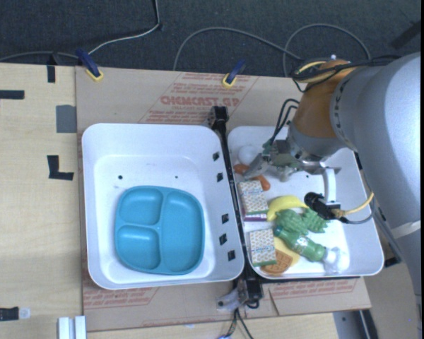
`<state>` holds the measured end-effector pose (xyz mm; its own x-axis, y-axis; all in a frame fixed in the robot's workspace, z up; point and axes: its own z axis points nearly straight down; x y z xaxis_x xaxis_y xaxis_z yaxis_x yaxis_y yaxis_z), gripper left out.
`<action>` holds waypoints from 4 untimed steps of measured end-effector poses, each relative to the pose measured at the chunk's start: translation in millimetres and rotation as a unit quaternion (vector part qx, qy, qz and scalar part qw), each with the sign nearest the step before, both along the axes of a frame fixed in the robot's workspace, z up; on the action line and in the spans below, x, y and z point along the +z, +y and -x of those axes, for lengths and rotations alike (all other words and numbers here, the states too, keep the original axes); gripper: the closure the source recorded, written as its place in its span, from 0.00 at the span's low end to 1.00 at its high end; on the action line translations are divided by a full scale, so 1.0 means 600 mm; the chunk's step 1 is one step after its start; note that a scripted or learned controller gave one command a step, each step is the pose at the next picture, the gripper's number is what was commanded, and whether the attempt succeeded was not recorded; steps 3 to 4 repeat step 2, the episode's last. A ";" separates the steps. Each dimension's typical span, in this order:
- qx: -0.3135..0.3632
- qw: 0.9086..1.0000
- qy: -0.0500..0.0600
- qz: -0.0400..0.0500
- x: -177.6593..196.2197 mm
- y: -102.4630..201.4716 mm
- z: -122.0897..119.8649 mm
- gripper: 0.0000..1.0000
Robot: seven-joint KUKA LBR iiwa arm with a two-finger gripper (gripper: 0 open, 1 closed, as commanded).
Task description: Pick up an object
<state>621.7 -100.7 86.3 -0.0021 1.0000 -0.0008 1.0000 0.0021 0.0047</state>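
My gripper (pixel 260 165) is low in the far left part of the right bin (pixel 364 210), under the grey arm with its orange band (pixel 318 111). Small orange pieces (pixel 263 183) and a white round thing (pixel 246 152) lie right by the gripper; whether it touches them is unclear. Nearer the front lie a patterned small box (pixel 254 198), a yellow banana (pixel 285 204), a green leafy toy (pixel 302 222), a green bottle (pixel 312 248), a second patterned box (pixel 261 244) and an orange flat piece (pixel 283 263).
The left bin (pixel 99 161) holds a blue divided plate (pixel 160 229). A black divider (pixel 226 189) runs between the bins. The bulky grey arm covers the right bin's far right side. Cables lie beyond the bench.
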 end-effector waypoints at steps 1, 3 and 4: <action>0.000 1.000 0.001 0.000 0.016 0.000 0.000 1.00; 0.000 1.000 0.002 -0.001 0.164 0.088 0.028 1.00; 0.000 1.000 0.002 -0.001 0.164 0.088 0.028 1.00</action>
